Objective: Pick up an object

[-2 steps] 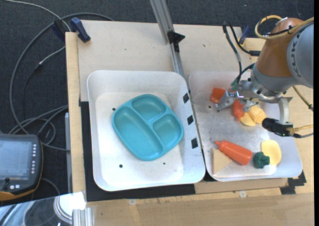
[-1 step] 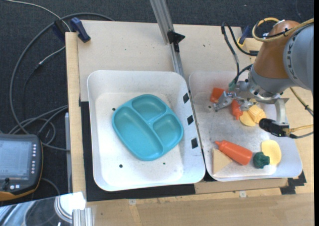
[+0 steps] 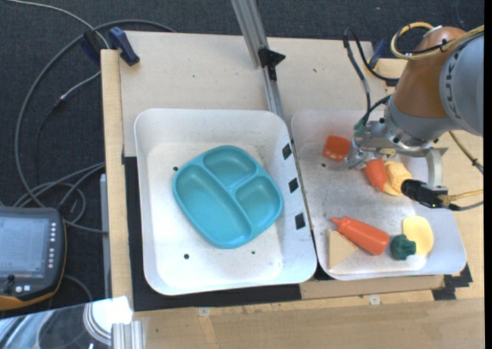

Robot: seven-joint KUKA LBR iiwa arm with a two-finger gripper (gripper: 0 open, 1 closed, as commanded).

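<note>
Presently, the right bin (image 3: 455,259), taken as the landmark, holds all the loose goods. Item: a small orange-red block (image 3: 336,147) at its far left, near the divide. Item: an orange piece (image 3: 375,174) and a pale yellow piece (image 3: 397,179), touching each other, toward its middle. Item: an orange bottle-shaped toy (image 3: 361,234) lying across a tan wedge (image 3: 338,250) at its near edge. Item: a dark green lump (image 3: 402,247) beside a yellow disc (image 3: 418,231) at its near right. Left of the right bin stands the left bin (image 3: 154,132), holding a teal divided plate (image 3: 227,195) laid flat. The gripper (image 3: 361,155) is lowered into the right bin's far half, between the orange-red block and the orange piece, close to both; likely it is placed there to try for one of them, since these are the nearest candidates for picking. Jaws: the wrist body hides the tips, so their spread cannot be told, and nothing can be seen held between them. Judged state of task: no object lifted yet.
</note>
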